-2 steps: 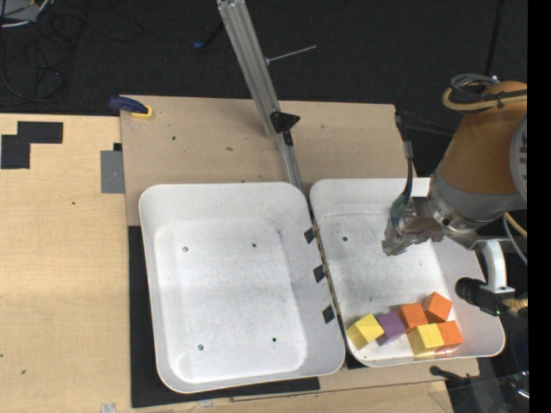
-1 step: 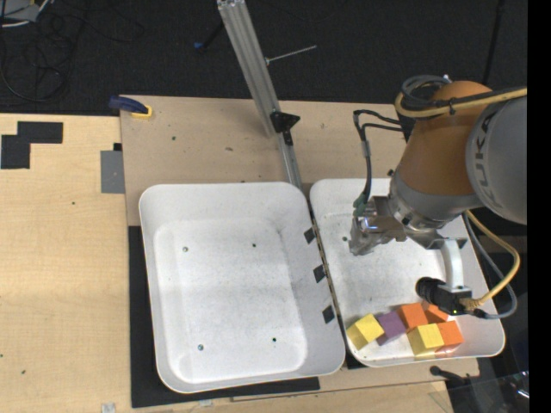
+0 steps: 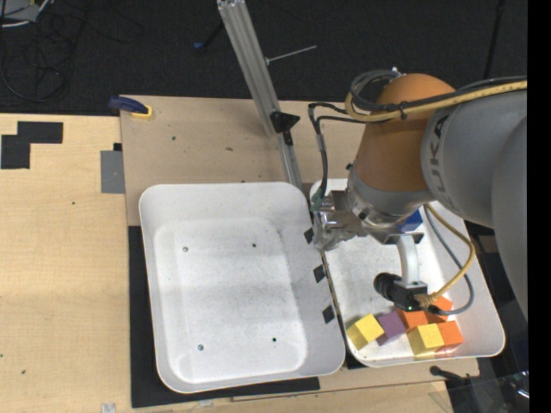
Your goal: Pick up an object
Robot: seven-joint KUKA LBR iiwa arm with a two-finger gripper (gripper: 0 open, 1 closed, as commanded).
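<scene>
Coloured blocks (image 3: 405,329) in right bin's (image 3: 362,275) near corner — gripper (image 3: 337,224) apart, farther back, open-or-closed unclear.

2 white bins (image 3: 224,274), yellow, purple, orange blocks (image 3: 392,325)

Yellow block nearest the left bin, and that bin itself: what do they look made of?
Yellow block: likely painted wood or foam; flat matte colour, crisp edges, no gloss. Left bin: probably moulded plastic; white, rounded rim, faint speckle.
</scene>
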